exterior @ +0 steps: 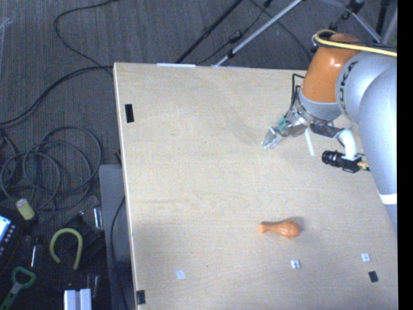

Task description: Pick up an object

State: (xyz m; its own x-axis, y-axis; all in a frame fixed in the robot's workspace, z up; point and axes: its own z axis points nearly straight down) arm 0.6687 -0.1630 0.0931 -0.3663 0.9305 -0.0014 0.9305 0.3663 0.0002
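Note:
A small orange object [281,228], pear-shaped with a narrow neck pointing left, lies flat on the pale wooden board [193,173] toward its near right side. My gripper [273,136] hangs over the board's right middle, pointing down and to the left, well behind the orange object and apart from it. Nothing shows in the gripper. The grey arm with its orange band [326,70] comes in from the right.
Small black tags [129,113] and white markers [295,263] sit on the board. Its left edge [122,192] drops to a floor with coiled cables [51,160] and tools. Stand legs [271,18] cross behind the far edge.

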